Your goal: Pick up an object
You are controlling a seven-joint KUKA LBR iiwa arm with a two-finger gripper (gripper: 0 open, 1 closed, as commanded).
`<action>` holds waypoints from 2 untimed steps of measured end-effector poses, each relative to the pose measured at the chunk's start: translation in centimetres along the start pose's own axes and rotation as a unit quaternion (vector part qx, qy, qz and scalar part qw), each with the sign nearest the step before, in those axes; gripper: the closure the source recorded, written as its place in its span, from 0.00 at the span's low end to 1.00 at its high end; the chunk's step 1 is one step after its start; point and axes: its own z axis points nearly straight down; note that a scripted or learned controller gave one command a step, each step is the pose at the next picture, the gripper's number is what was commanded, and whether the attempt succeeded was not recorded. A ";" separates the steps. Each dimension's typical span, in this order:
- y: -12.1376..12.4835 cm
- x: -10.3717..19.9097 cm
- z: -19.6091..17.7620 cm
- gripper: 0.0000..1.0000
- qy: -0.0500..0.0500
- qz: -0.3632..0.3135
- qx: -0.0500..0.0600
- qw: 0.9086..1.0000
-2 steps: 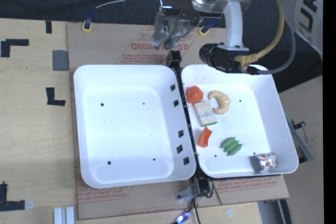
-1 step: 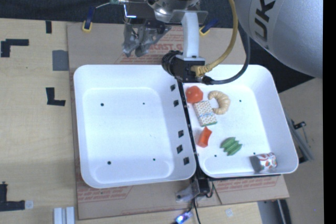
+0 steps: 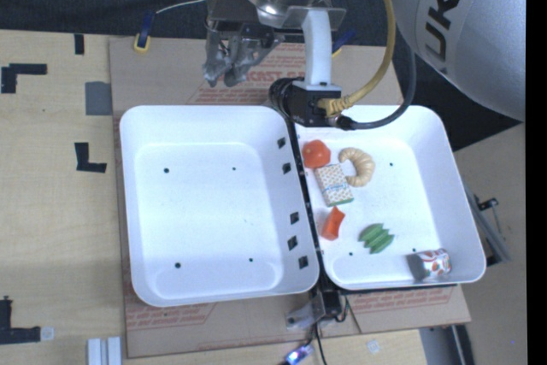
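Pale wooden tabletop (image 3: pixel 51 209) with black marks at far left, dark floor behind. Left bin (image 3: pixel 137 184) on brown cardboard. Above its far rim, gripper (image 3: pixel 229 68), fingers pointing down, state impossible to tell. Right bin (image 3: pixel 444 184) with red ball (image 3: pixel 316 153), checkered block (image 3: pixel 335 184), croissant (image 3: pixel 358 166) curving toward it, orange piece (image 3: pixel 332 223), green pod (image 3: pixel 374 238) lying diagonally, can (image 3: pixel 430 264) on its side.

Both bins were white: the left bin (image 3: pixel 205 209) carried small black dots, and the right bin (image 3: pixel 427 184) held the coloured things. Within the right bin, a red-orange tomato (image 3: pixel 316 153) sat nearest the dividing rim, beside a tan croissant (image 3: pixel 358 166), a pale checked cracker box (image 3: pixel 335 185), an orange wedge (image 3: pixel 333 223), green pea pods (image 3: pixel 375 238) and a red-and-silver can (image 3: pixel 430 264).
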 end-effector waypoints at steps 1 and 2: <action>0.0 0.1 -1.0 1.00 0.000 -0.001 0.001 1.000; 7.3 -0.2 -2.5 1.00 0.001 0.003 -0.002 1.000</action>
